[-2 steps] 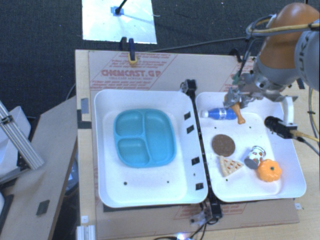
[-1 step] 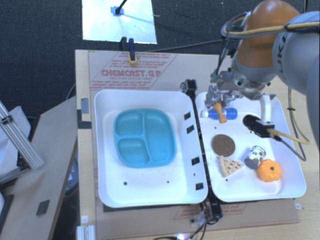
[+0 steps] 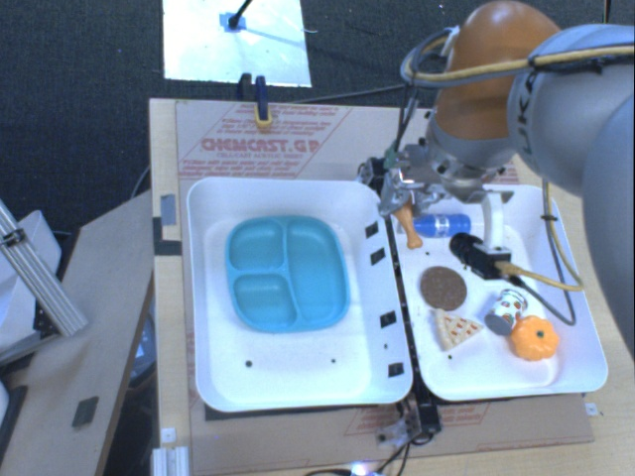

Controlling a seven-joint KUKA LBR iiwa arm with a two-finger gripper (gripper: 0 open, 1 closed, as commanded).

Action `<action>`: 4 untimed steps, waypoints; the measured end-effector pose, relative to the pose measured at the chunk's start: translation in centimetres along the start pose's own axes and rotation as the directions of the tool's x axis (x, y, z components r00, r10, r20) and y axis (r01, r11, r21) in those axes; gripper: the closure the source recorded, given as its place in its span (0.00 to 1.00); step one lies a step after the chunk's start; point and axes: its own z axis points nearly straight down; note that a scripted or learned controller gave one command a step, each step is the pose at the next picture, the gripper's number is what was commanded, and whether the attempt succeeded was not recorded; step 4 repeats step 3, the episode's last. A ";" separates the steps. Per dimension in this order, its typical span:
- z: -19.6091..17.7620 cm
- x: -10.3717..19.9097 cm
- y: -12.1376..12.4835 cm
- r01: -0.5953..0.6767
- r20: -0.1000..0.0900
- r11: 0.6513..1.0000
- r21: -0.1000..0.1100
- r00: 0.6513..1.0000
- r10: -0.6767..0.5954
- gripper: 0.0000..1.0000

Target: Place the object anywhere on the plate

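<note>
1. A small orange piece (image 3: 408, 231), narrow and flared at its lower end, sits right under the gripper (image 3: 402, 204), its upper end meeting the gripper's tip; it lies at the inner edge of the right bin (image 3: 580, 365), just beside the wall shared by the two bins
2. The view does not settle whether the gripper grasps this piece or only hangs over it, so whether the gripper is wide or narrow cannot be told
3. The gripper itself hangs over the upper end of the shared wall, with the grey arm and its orange band rising behind it toward the view's upper right
4. The blue divided plate (image 3: 298, 256) lies well apart from the gripper, to its left and a little nearer the camera, in the middle of the left bin (image 3: 288, 370); nothing rests on its three compartments
5. A blue bottle (image 3: 444, 226) lies on its side just to the right of the gripper, close to the orange piece
6. A brown disc (image 3: 443, 288) lies flat below the gripper, nearer the camera, past the bottle
7. A pizza slice (image 3: 456, 329) lies just beyond the disc, further from the gripper
8. A small white figure (image 3: 505, 310) and an orange pumpkin (image 3: 536, 337) sit together, touching or nearly so, furthest from the gripper toward the right bin's near right corner
9. A blue clamp (image 3: 261, 102) stands at the bench's far edge, up and left of the gripper
</note>
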 end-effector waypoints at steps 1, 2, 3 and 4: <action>1.5 4.7 -1.0 -0.001 0.000 1.000 0.001 1.000 0.001 1.00; 0.9 9.9 -1.8 0.000 0.000 1.000 0.000 1.000 0.000 1.00; 0.9 9.6 -1.8 -0.005 0.001 1.000 0.000 1.000 0.005 0.00; 0.9 9.6 -1.8 -0.005 0.001 1.000 0.000 1.000 0.005 0.00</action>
